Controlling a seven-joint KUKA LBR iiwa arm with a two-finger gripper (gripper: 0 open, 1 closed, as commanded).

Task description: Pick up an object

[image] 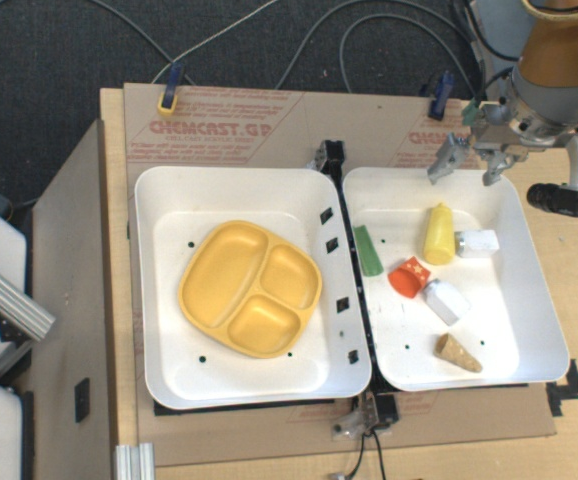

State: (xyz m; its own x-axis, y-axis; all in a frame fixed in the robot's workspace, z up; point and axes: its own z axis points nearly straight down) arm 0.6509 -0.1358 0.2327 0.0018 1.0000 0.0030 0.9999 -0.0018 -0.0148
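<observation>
- Grey rounded metal arm [504,8] with a broad orange band [559,43] above the wrist.
- Pale grey wrist collar [549,108] beneath the band.
- Two-finger grey metal gripper [467,168]; dark cables run beside the arm.

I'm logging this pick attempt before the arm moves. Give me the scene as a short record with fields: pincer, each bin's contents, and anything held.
pincer: open, above the right bin's far rim
held: nothing between the fingers
left bin: yellow tray with three compartments
right bin: yellow bottle, green bar, red piece, white block, white stick, tan wedge
task state: no object picked yet
</observation>
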